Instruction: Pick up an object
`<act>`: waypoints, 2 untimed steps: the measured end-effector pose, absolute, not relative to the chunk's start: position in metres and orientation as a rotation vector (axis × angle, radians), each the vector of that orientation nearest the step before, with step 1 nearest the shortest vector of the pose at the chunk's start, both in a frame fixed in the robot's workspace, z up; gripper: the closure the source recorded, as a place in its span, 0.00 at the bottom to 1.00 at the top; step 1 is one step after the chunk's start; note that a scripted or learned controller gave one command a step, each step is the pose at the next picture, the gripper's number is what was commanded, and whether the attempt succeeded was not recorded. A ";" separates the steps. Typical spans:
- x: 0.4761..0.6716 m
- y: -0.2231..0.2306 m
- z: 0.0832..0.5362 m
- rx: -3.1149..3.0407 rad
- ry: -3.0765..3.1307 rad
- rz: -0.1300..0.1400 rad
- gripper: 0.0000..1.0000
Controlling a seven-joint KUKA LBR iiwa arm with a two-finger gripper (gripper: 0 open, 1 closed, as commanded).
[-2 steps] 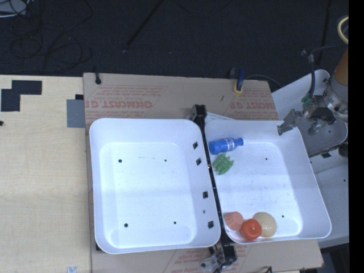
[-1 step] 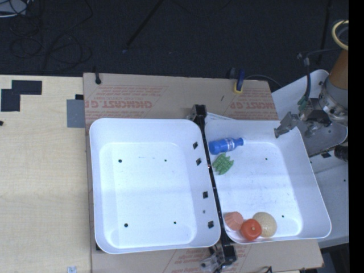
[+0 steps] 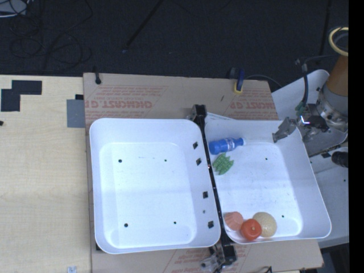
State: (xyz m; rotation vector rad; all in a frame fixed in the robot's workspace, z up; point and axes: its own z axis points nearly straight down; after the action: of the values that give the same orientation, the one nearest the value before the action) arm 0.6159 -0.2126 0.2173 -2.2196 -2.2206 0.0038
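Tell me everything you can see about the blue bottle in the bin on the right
The blue bottle is small, apparently plastic, with a blue body, a pale band near the neck and a blue cap. It lies on its side in the right bin, near the far left corner by the divider, cap end pointing right and slightly away. A green leafy item lies just in front of it; whether they touch is unclear. The gripper is off to its right, apart from it.

Smooth, faintly glossy white plastic in both bins (image 3: 148, 131). Matt brown printed cardboard (image 3: 170, 98) beneath. Pale wood-grain bench top (image 3: 40, 181). Shiny blue plastic bottle (image 3: 224, 145). Glossy red ball (image 3: 251, 229).
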 end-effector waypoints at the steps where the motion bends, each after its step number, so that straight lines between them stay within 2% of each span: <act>1: 0.586 -0.213 0.202 -2.218 -2.218 0.005 0.00; 2: 0.588 -0.213 0.214 -2.219 -2.221 0.003 1.00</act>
State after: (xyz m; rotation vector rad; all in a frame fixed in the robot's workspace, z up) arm 0.5876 -0.2134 0.2136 -2.2186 -2.2209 0.0025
